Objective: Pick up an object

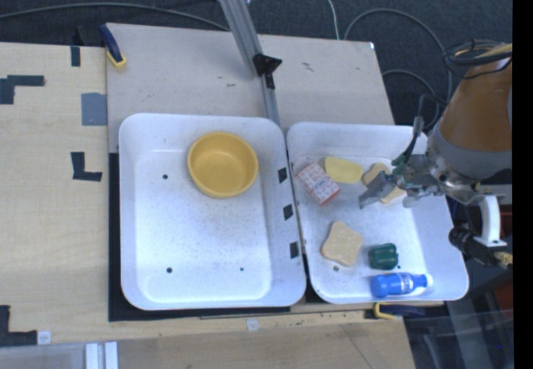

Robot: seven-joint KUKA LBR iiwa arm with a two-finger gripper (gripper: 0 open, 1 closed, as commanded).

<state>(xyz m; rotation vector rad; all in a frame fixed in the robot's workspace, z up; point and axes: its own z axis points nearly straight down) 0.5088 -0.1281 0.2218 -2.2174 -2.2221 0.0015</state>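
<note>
Align the gripper [376,190] directly over 1 object before descending — crowding in the right bin [433,230] invites a glancing contact. Its fingers appear spread, grasping nothing. The nearest candidate, a pale yellow block [343,169], lies flat just left of the fingertips, beside a checked red-and-white box [317,182] — smooth, rounded, likely slippery.

You see two bins, the left bin [141,217] and the right bin [433,230], in white plastic with a speckled, faintly glossy surface. The yellow bowl [222,163] looks smooth, matt plastic. The blue bottle [398,284] shines like glossy plastic. The bench top [46,192] shows pale wood grain. The slanted pole [237,9] looks brushed metal.
</note>
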